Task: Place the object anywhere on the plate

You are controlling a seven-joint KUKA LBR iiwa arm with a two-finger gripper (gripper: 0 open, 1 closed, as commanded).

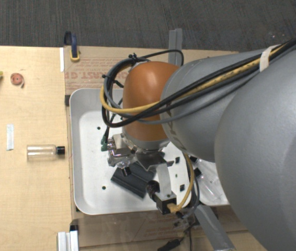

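Where the hand (pixel 133 178) hangs, the bin (pixel 85 140) wall lies near.

Robotics lab, grey arm (pixel 242 114), white bin (pixel 85 140), wooden bench (pixel 27 182)

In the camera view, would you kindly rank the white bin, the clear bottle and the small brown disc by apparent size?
1. white bin, though the arm covers part of it
2. clear bottle
3. small brown disc

The surface (pixel 22 192) looks like pale matt wood, the bin (pixel 85 140) smooth white plastic, the small bottle (pixel 43 151) clear plastic, the arm (pixel 252 140) satin grey.
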